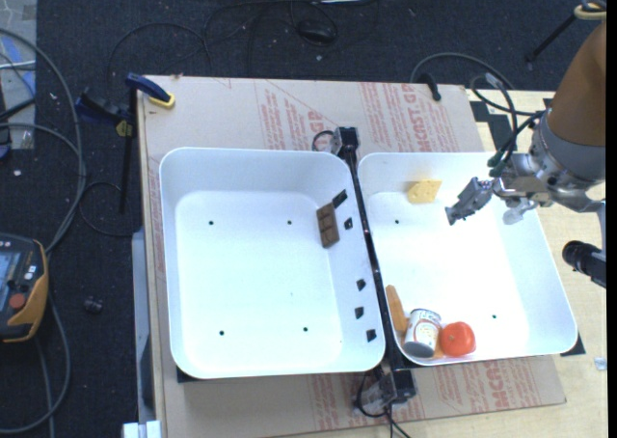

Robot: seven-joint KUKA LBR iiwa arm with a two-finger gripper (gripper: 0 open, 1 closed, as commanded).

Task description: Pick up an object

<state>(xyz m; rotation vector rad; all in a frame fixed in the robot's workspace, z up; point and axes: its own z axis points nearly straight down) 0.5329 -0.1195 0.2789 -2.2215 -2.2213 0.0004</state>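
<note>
My gripper [465,205] hangs over the upper middle of the right bin [540,262], on the grey arm that reaches in from the right. A yellow wedge [423,191] lies just to its upper left, apart from it. In the right bin's front left corner sit an orange carrot [395,307], a small tin can [420,331] and a red tomato [458,338]. A brown chocolate bar [330,223] leans against the right wall of the left bin [241,176]. I see nothing in the gripper.
The two bins meet at a black divider with clips [361,262]. They rest on a cardboard sheet [289,108]. Cables and a yellow-handled clamp [151,90] lie beyond the bench's far left corner.
</note>
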